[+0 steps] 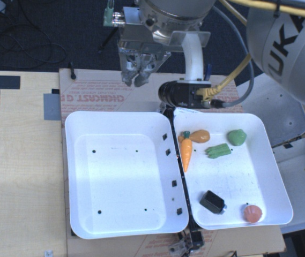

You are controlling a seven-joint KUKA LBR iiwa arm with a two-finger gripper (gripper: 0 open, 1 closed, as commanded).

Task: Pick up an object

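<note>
Tool (138, 78) hangs above the bins' far edge, fingers together, holding nothing; toy carrot (185, 153) lies at its 5 o'clock (long axis 12-to-6) in right bin (281, 189).

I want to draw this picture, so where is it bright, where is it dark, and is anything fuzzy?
In the camera view, the two white bins are brightest, almost glowing. The floor behind the bench is very dark. The black block and carrot look sharp with small soft shadows. The gripper up top is a bit fuzzy, so its shape is hard to make out.
</note>
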